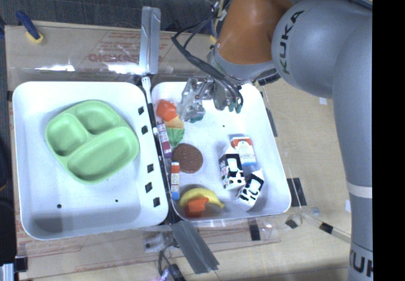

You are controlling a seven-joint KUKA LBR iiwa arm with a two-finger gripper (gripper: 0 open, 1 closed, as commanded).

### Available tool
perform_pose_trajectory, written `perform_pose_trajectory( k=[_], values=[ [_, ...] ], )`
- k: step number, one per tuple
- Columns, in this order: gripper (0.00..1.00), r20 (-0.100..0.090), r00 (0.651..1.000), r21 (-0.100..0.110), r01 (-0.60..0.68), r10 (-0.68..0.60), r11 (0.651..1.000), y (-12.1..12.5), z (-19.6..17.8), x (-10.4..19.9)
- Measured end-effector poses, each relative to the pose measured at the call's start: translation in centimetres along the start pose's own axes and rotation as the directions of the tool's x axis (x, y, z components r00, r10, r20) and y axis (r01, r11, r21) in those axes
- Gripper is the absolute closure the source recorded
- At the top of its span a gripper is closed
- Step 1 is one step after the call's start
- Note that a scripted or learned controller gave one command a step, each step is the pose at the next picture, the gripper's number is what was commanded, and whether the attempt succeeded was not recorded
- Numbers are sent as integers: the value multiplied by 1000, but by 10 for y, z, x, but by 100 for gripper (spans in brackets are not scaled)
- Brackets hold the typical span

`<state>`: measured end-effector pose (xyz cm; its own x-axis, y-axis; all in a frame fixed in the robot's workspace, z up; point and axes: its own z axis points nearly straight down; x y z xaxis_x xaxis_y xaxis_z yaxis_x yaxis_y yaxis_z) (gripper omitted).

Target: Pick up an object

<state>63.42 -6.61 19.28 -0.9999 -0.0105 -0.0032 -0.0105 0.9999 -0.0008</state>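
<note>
Metal-grey and glinting, the gripper is hanging low over the upper part of the right bin, just below the arm's orange band. I cannot tell how it is set, since the arm's bulk and the glare are hiding that end of it. Nothing is showing in its grasp, so I am judging the pick as not yet made.

Closest to it, at its lower left, a red and orange toy is lying against the bin's left wall, with a yellow-green piece touching it from below. That crowding is looking awkward: a descent there is risking the wall or catching two things at once. To my eye a cleaner choice is the brown round disc in the middle of the bin, lying flat with bare white floor around it, though flat things are giving little to grip.

Further down, a banana is resting on an orange piece near the bottom edge. Right of centre, a small carton is sitting beside a black-and-white patterned box.

The left bin is carrying a green divided plate, well apart from the gripper.
</note>
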Motion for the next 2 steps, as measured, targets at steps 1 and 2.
perform_pose_trajectory(
  k=[1,2],
  values=[
    [100,0,968,-4,250,-250,968,133,0,2],
    [100,0,990,-2,142,-142,990,196,-2,-24]
  ],
)
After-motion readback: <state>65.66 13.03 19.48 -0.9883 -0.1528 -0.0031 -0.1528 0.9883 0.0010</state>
